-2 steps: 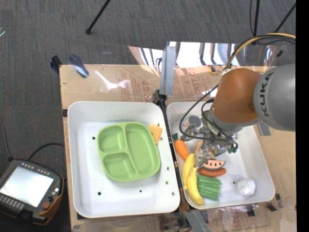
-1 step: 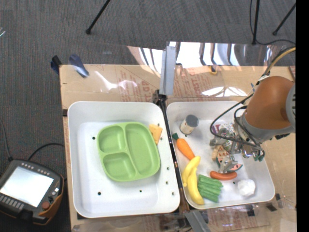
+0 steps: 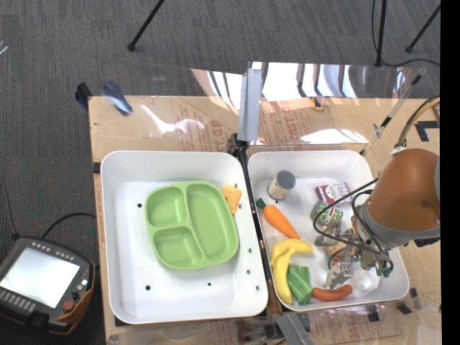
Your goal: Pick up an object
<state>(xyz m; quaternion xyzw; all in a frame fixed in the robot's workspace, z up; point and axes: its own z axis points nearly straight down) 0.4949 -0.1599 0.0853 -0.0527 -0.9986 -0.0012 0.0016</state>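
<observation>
Camera view: gripper (image 3: 343,264) grip unreadable, among one carrot (image 3: 279,219), one banana (image 3: 286,259), one sausage (image 3: 332,292).

Two white bins sit side by side on the bench: a left bin (image 3: 115,192) and a right bin (image 3: 323,160). The left holds one green divided plate (image 3: 191,223) and one yellow wedge (image 3: 231,196). The right holds one carrot (image 3: 279,220), one banana (image 3: 285,261), one green vegetable (image 3: 300,282), one sausage (image 3: 332,292), one small can (image 3: 281,185) and possibly one carton (image 3: 330,192), partly hidden.

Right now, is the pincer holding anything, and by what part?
Cannot tell. The pincer is low in the right bin above the sausage, but cables hide its tips.
</observation>
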